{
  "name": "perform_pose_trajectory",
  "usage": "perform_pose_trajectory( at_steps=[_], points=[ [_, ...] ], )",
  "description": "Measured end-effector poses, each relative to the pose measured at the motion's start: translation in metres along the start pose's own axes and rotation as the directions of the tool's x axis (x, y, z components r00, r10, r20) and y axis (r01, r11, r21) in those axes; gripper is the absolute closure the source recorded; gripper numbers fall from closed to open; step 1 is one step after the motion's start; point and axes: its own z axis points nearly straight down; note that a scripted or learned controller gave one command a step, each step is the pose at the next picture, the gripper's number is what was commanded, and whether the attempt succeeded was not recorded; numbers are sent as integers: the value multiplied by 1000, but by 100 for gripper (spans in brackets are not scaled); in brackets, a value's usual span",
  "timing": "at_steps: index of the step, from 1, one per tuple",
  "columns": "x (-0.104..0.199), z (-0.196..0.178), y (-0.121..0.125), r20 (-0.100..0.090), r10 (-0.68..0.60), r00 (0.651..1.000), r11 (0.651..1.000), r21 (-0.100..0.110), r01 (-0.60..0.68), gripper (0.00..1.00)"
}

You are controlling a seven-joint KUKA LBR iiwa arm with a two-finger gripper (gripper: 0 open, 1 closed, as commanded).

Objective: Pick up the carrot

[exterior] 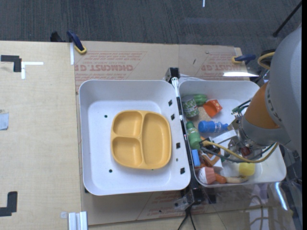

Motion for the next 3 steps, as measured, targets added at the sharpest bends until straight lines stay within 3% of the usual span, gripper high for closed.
perform_pose_trajectory(
  at_steps=[1, 2, 3],
  points=[
    [-9, 8, -6, -3, -329, 944, 944, -5, 329, 100],
    [-9, 8, -6, -3, -330, 944, 944, -6, 330, 0],
    [47, 8, 4, 1, 2, 1000, 1000, -3, -2, 0]
  ],
)
